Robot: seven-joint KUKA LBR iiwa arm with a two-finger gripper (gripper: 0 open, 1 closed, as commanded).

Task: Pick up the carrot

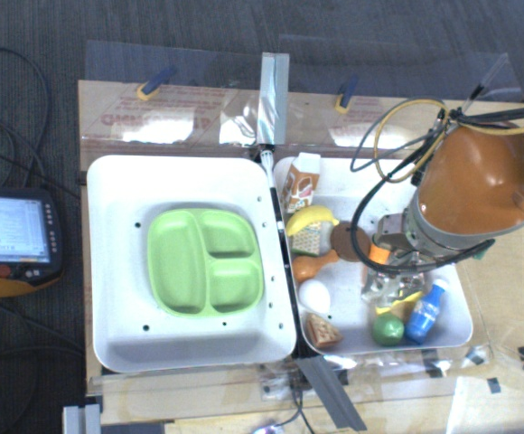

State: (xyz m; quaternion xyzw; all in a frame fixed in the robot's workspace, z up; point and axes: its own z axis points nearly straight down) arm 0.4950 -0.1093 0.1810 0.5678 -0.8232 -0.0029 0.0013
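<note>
One carrot (313,265) lies in the right bin (456,328), near its left wall, long axis slanting up-right toward the jaws (390,289), which hang well to its right; their spread I cannot tell.

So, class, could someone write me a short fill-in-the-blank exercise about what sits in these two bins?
1. The green divided tray lies in the ____ bin.
2. The white egg lies just below the orange ____.
3. The blue bottle lies right of the ____ ball.
4. The gripper hangs over the ____ bin.

Missing words: left; carrot; green; right
</note>
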